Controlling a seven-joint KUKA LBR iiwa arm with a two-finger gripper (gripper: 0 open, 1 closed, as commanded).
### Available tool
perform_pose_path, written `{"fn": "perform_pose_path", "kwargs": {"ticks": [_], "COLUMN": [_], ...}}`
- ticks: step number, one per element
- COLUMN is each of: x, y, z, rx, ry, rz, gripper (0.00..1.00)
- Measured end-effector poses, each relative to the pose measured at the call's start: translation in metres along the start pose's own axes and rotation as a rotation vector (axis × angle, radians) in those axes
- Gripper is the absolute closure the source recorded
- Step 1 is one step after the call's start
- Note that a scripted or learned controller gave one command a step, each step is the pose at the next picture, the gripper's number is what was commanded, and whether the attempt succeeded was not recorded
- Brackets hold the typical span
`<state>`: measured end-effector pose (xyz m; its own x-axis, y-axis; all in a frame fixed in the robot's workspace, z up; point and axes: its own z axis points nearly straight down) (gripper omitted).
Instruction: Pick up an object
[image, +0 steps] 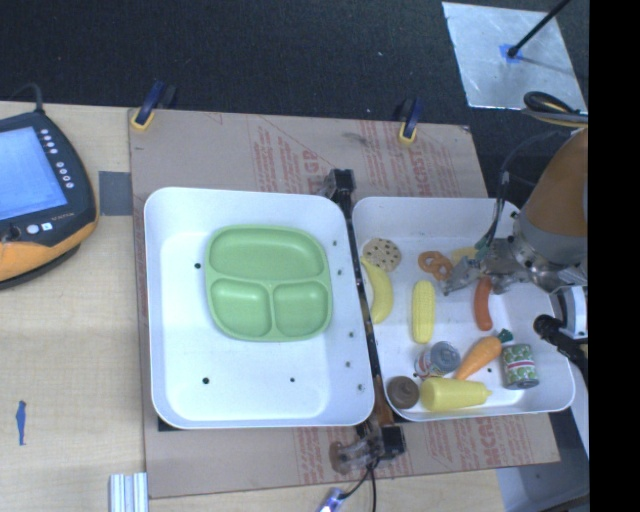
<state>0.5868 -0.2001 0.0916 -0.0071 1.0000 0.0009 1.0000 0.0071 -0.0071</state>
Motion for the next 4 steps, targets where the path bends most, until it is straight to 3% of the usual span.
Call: {"fn": "perform_pose_path", "kwargs": {"ticks": [1, 2, 3, 4], "x": [-0.012, -0.012, 0.040, 0.107], "y": [-0.016, -0.016, 0.057, 0.026], "z": [0.000, -0.010, -0.082, -0.118], "rx": [0.000, 0.002, -0.006, -0.003], "ry": [-0.001, -0.001, 0.000, 0.001], "rz": [0.001, 0.000, 0.002, 0.002], "gripper": [0.00, 1.00, 1.00, 1.00]}}
